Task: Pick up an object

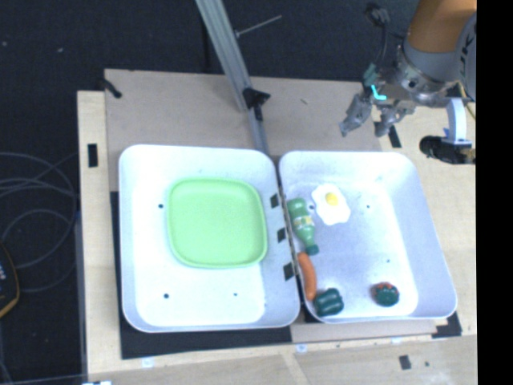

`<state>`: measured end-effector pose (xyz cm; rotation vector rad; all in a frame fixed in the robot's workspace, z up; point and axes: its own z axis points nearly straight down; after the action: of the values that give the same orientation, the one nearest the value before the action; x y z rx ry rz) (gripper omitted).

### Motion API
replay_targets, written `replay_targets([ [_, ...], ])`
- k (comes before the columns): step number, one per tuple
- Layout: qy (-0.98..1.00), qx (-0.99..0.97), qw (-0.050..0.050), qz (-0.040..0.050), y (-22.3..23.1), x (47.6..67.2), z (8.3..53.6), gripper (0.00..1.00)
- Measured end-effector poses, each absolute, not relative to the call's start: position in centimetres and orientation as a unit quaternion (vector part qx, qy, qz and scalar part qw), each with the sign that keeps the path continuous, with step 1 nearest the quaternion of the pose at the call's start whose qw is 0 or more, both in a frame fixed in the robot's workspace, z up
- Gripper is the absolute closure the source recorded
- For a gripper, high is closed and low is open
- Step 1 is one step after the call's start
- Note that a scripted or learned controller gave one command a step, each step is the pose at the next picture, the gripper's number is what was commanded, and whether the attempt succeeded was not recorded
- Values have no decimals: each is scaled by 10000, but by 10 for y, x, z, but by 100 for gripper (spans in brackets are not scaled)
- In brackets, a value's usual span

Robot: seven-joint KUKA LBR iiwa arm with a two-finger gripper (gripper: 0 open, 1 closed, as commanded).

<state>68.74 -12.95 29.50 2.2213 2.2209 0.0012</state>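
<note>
Camera view: gripper [370,121] spread wide, empty, above the right bin's [417,215] far rim. We'd descend onto fried egg [330,204] below-left, isolated, centring before closing.

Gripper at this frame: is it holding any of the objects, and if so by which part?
Nothing is held. The gripper hangs open above the far edge of the right bin, with no object between its fingers.

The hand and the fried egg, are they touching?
Apart. The camera view shows the hand above the right bin's far rim, with bare white floor before the fried egg.
</note>
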Motion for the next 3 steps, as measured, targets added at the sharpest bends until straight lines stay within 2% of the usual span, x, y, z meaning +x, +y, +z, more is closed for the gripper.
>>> replay_targets([
  [1, 7070, 7072, 3, 4, -130, 687, 295, 0],
  [3, 7066, 7076, -11, -15, -141, 682, 180, 0],
])
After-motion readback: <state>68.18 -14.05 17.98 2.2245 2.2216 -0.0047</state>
